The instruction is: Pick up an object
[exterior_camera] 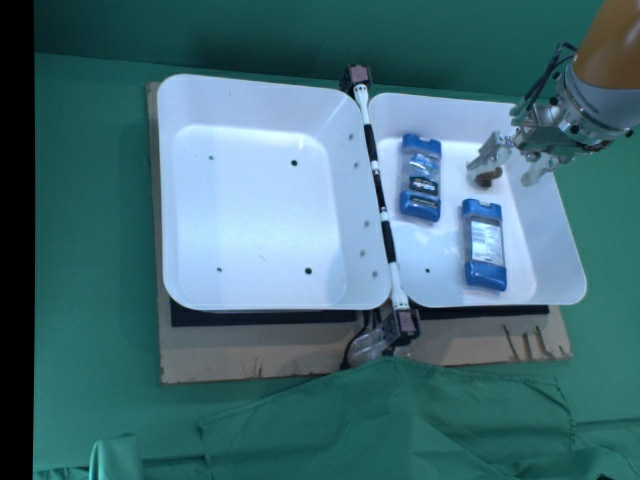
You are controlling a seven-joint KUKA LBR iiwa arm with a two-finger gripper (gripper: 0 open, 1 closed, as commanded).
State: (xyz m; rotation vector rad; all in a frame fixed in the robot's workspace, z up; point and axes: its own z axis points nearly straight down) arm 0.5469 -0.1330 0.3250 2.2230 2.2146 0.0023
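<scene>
Two blue flat packs with white labels lie in the right bin point(560, 268). One pack point(421, 177) lies near the bin's left wall and the other pack point(484, 244) lies toward its front. A small brown object point(489, 176) rests on the bin floor at the back. My gripper point(510, 166) hangs over the back right of this bin. It is open, its fingers spread apart with nothing between them. The left fingertip point(485, 158) is just above the brown object.
The left bin point(200, 108) sits beside the right one, with a black-and-white rod point(376, 178) along the seam between them. Both bins rest on a cardboard sheet point(250, 358). Green cloth point(400, 418) is bunched up at the front.
</scene>
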